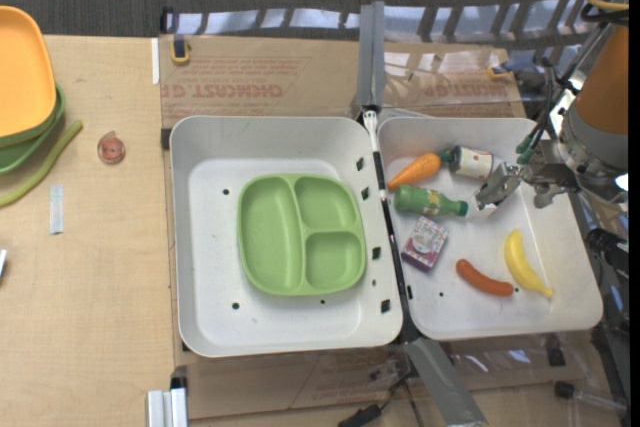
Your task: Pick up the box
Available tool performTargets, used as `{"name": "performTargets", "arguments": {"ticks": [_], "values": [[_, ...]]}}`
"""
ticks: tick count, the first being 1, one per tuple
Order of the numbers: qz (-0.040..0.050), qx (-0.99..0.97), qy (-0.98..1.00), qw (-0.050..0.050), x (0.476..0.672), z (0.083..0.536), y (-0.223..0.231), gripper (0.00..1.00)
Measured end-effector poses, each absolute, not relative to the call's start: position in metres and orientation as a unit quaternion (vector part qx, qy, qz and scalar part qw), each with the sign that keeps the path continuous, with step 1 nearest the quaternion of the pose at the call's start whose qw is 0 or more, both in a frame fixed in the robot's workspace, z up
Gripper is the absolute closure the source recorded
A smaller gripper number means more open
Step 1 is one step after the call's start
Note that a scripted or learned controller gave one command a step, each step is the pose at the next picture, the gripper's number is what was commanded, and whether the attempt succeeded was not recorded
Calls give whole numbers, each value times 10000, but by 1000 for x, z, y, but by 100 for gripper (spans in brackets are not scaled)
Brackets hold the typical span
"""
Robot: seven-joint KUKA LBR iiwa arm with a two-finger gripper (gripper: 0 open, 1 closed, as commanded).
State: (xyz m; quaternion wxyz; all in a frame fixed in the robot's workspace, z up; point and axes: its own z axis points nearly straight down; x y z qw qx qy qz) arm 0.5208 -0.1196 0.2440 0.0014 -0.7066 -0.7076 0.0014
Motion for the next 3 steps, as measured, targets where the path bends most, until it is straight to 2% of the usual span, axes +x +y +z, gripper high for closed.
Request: {"name": "performTargets", "arguments": {"ticks": [1,2,3], "values": [[16,-7296,-6839,12,507,190,-39,0],[15,-7506,-6608,13,490,190,-53,0],[15,-7506,-6608,12,490,190,-53,0]]}}
